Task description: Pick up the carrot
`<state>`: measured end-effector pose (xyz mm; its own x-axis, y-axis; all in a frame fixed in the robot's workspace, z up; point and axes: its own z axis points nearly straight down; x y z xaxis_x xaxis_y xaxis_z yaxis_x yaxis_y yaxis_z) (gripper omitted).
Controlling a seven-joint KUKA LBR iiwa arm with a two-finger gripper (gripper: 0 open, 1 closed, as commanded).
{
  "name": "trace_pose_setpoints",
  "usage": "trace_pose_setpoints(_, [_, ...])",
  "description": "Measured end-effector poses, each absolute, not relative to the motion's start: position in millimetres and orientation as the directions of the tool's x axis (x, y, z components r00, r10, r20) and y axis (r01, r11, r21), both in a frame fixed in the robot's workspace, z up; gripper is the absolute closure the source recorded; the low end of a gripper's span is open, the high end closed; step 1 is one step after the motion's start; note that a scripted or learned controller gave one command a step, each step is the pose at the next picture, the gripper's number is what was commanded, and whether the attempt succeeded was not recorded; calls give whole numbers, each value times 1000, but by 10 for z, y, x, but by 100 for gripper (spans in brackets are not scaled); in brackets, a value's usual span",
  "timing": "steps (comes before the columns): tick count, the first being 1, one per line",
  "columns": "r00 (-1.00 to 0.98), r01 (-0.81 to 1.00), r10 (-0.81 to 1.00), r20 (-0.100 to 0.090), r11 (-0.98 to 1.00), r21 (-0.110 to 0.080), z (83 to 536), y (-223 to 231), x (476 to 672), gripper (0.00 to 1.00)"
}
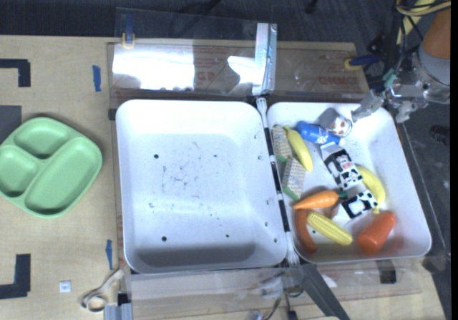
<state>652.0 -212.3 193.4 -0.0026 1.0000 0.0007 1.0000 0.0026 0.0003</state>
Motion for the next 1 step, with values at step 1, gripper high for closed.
trace_pose_setpoints(1, [-349, 937, 937, 0, 349, 2, 1167, -1639, 5894, 0])
